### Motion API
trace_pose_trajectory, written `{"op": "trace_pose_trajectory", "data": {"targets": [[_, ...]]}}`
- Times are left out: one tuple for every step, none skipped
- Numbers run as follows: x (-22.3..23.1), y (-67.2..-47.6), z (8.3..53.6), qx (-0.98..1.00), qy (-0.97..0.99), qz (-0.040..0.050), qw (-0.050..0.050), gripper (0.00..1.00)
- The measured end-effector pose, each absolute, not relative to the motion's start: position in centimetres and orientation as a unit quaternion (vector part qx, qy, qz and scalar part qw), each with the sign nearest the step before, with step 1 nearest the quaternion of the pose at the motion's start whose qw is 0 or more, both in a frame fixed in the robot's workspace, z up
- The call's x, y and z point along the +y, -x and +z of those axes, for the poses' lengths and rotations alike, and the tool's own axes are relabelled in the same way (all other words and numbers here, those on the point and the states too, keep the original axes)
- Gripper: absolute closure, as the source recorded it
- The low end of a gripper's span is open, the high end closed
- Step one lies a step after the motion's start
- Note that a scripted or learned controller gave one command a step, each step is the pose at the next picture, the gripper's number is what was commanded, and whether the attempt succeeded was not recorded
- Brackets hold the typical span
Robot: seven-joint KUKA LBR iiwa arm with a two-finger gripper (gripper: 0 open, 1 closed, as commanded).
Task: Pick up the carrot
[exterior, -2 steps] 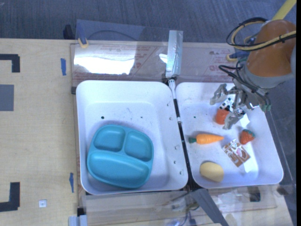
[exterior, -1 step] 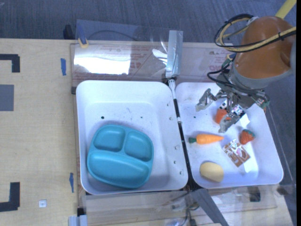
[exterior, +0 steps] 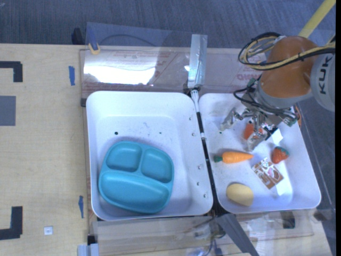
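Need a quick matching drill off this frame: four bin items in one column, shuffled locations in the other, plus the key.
Things:
1. carrot
2. blue divided plate
3. strawberry
4. yellow lemon-like piece

Places:
A. left bin, near corner
B. right bin, near edge, in front of the carrot
C. middle of right bin, lying sideways, green end toward the divider
D. right bin, right of the carrot, just behind a small printed packet

Pairs: 1-C, 2-A, 3-D, 4-B
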State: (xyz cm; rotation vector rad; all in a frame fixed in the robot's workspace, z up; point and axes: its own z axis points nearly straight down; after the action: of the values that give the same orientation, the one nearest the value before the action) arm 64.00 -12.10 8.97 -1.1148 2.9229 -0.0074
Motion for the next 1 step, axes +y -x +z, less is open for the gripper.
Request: {"op": "trace_pose_trajectory", "data": {"targets": [[-12.5, -67.04, 21.3, 0.894, 0.449, -0.0038, 0.008, 0.0]]}}
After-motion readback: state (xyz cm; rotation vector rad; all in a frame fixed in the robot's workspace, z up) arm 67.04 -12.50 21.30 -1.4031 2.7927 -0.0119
